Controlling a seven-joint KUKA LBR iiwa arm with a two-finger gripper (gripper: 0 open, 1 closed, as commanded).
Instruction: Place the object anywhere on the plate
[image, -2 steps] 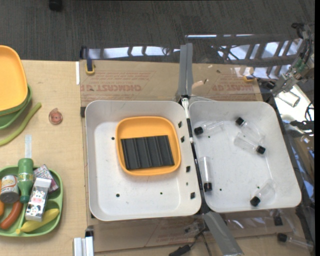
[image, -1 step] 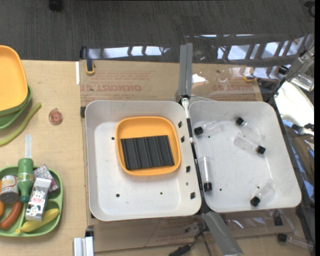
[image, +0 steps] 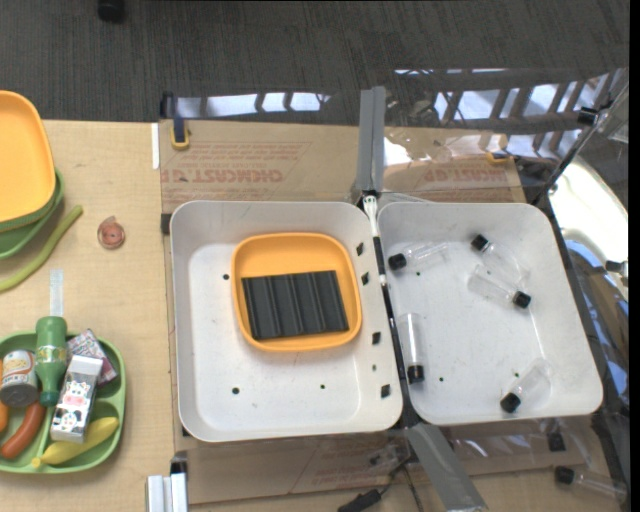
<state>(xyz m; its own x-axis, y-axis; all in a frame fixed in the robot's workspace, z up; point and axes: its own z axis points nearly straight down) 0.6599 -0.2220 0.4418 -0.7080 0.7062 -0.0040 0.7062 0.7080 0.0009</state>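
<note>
Gripper: whether its fingers are spread or pressed together, I cannot tell; nothing here lets me judge it.
Right bin (image: 470, 335): five small clear tubes with black caps lie scattered on its floor, all loose and apart from one another: one (image: 420, 256) near the left wall, one (image: 500, 260) towards the back, one (image: 495, 290) just in front of that, one (image: 409, 345) along the left wall, one (image: 528, 384) in the near right corner.
Left bin (image: 290, 405): holds the orange plate (image: 296, 244), set a little towards the back.
Dark ribbed slab (image: 296, 304): lies flat on the plate, inside its rim (it covers most of the plate's floor).
Progress: if the slab is the object meant, it already rests on the plate and the placing looks done. If a tube is meant, none is on the plate yet, and picking, carrying and setting down all remain.
</note>
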